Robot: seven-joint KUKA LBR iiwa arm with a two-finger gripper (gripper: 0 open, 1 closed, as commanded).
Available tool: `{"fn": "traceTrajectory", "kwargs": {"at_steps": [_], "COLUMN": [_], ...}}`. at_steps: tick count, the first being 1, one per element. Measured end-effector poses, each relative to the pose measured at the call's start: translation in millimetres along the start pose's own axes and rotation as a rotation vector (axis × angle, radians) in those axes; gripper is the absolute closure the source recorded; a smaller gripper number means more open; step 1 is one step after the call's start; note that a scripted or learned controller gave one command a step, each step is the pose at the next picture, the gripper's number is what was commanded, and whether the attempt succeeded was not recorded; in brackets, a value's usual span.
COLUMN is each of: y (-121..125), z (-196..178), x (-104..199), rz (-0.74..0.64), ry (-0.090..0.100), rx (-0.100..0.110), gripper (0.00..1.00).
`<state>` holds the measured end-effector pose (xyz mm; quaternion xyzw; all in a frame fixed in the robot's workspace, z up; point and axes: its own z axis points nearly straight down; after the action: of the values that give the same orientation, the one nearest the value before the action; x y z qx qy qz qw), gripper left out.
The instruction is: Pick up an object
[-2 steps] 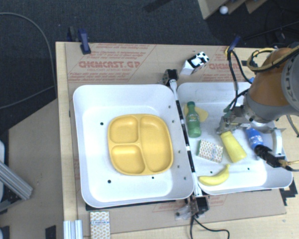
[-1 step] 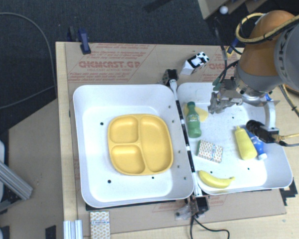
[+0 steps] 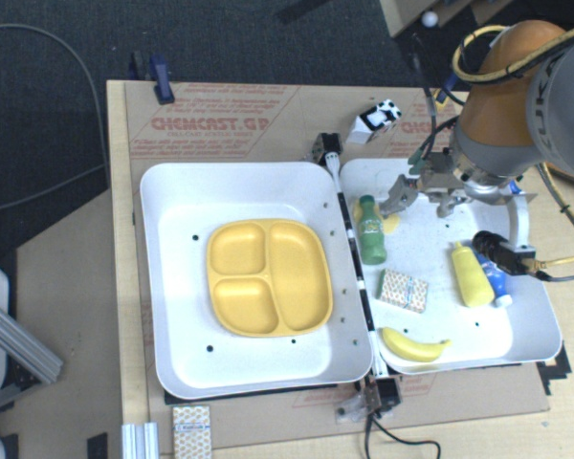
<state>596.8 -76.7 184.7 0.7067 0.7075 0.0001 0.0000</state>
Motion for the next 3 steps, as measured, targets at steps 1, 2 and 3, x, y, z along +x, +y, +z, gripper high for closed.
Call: {"fn": "traceTrajectory", "kwargs": {"at_steps": [1, 2, 3], "y": [27.4, 3.5, 52.9], "z": [87.7, 100.2, 23.8], "x": [-16.3, -21.2, -90.6], "rz": [0.000, 0.002, 0.001], "ry": [-0.001, 0.000, -0.002], "rx": [-0.001, 0.003, -0.002], "gripper": [0.00, 0.00, 0.00]}}
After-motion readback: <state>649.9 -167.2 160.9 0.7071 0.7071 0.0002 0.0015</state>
